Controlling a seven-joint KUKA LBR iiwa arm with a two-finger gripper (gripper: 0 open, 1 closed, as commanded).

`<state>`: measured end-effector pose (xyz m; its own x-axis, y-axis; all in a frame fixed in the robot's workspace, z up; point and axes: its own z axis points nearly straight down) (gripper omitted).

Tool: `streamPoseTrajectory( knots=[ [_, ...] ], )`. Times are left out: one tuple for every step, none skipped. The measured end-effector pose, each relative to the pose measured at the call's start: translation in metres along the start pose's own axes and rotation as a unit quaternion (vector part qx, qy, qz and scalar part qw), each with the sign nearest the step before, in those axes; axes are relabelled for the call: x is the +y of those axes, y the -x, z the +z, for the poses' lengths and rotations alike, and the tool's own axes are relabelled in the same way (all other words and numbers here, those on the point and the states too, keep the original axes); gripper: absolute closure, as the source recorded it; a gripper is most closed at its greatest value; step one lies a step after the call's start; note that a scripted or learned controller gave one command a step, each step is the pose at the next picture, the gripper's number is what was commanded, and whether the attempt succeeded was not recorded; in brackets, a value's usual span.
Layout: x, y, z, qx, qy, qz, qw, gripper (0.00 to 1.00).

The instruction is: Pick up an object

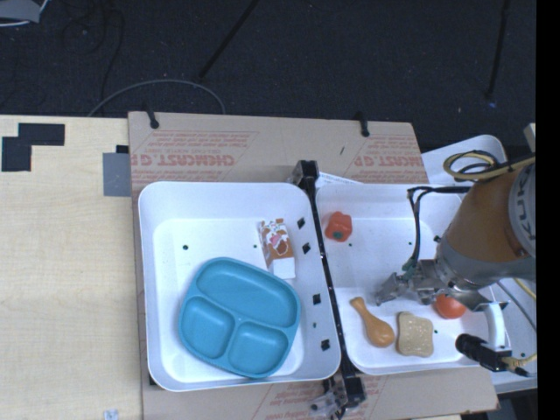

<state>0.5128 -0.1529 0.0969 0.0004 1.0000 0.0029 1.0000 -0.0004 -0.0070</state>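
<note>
Right bin [367, 361]: near its front edge lie a slice of bread [415, 334] and, just beside it to the left, a tan drumstick [374, 321].
Gripper [391, 289]: low over the right bin, just above the drumstick; fingers' state cannot be told.
Tomato [450, 306]: under the arm's wrist.
Pepper [339, 226]: farther back.
Left bin [162, 226]: 1 blue tray [238, 317], 1 small packet [277, 245] behind.

A robotics lab, not a home; a grey arm [490, 234] with an orange band reaches over two shallow white bins [162, 234] set on printed cardboard [227, 151] atop a pale wooden bench [61, 269]; black cables [149, 90] trail over dark carpet behind; the bins hold toy food and a blue divided plate [238, 316].
</note>
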Motion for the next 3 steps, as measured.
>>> streamPoseTrajectory(
  knots=[
    [0.000,0.000,0.010,0.000,0.001,0.001,1.0000,0.00],
    [0.000,0.001,-0.001,0.000,0.002,0.004,1.0000,1.00],
    [0.000,0.001,-0.043,-0.001,0.004,0.001,1.0000,1.00]
  ],
)
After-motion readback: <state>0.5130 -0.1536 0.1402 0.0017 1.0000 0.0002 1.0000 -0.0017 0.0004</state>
